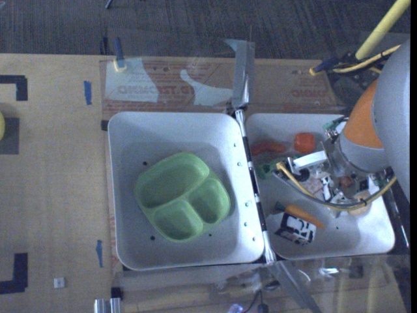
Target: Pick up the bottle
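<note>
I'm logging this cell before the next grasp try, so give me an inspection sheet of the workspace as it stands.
Surface: tan bench bearing two white bins side by side, left bin and right bin.
Job's things: an orange item near the right bin's far wall could be the bottle; too blurred to confirm.
Clutter: green divided tray in the left bin; black-and-white packet and an orange stick-like item near the right bin's front.
Grippers: gripper low over the right bin's middle; fingers too blurred to judge.
Cables: yellow cable looping below the wrist.
Surroundings: blue tape marks on the bench, dark floor beyond.
</note>
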`<action>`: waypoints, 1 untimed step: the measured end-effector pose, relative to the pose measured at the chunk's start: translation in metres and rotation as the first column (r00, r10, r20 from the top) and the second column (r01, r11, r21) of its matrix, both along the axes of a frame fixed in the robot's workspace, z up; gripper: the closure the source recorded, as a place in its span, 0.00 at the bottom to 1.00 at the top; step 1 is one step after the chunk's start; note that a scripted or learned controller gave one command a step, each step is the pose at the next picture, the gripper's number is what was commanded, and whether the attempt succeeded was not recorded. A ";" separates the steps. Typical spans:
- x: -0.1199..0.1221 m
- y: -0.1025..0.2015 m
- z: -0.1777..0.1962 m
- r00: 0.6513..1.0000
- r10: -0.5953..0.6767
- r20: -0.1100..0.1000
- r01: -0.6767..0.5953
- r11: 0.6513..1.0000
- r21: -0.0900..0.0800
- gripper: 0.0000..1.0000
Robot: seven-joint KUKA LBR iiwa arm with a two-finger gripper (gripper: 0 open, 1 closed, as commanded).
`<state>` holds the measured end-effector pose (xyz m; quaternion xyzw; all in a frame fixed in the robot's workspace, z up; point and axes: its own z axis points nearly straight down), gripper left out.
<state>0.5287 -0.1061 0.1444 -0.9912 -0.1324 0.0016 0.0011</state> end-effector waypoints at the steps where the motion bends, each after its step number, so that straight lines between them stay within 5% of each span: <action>1: -0.051 -0.030 -0.033 0.998 -0.067 -0.002 0.067 0.998 0.001 0.00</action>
